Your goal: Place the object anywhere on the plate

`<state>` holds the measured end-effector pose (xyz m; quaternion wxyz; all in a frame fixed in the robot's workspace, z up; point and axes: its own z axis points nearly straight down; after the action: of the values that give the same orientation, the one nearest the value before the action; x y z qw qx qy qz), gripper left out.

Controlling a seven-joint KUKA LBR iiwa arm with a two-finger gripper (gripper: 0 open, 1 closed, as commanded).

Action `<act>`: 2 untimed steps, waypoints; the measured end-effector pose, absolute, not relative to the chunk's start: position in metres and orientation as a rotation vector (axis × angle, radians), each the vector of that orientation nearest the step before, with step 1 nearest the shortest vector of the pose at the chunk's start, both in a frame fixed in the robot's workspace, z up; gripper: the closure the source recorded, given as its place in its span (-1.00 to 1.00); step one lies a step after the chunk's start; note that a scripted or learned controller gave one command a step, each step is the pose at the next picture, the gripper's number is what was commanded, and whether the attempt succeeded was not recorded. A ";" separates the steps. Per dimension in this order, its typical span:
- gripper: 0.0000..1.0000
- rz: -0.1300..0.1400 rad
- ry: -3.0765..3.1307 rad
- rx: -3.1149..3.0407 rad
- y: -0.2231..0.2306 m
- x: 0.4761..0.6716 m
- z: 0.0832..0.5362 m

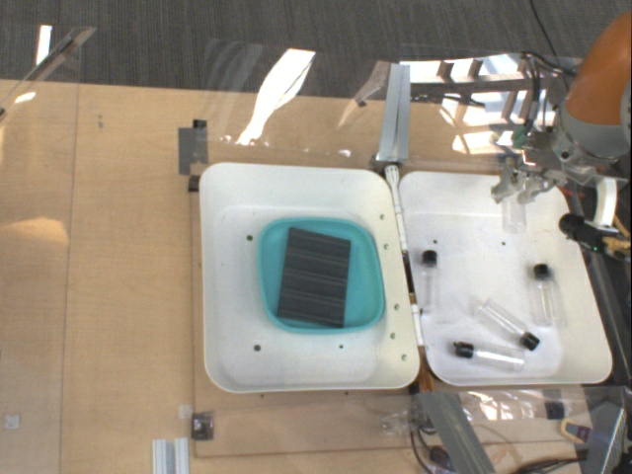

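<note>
A teal plate (367, 294) sits in the middle of the left bin (227, 265). A dark grey ribbed block (314, 276) lies flat on the plate, well inside its rim. My gripper (519, 184) hangs over the far corner of the right bin (464, 205), far from the plate. A faint clear shape (513, 213) shows just below the gripper; I cannot tell whether it is a held vial or a glare.
Several clear vials with black caps lie in the right bin: one near the left wall (428, 259), one at the right (541, 292), two at the front (504, 322) (486, 354). A metal divider post (393, 117) stands behind the bins' shared wall.
</note>
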<state>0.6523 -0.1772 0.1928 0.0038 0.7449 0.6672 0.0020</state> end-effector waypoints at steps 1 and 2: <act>-1.00 0.006 2.091 2.334 -0.177 0.652 0.193; -1.00 0.013 2.063 2.356 -0.113 0.571 0.353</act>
<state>0.5712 -0.1126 0.3526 0.0052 0.7523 0.6588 0.0041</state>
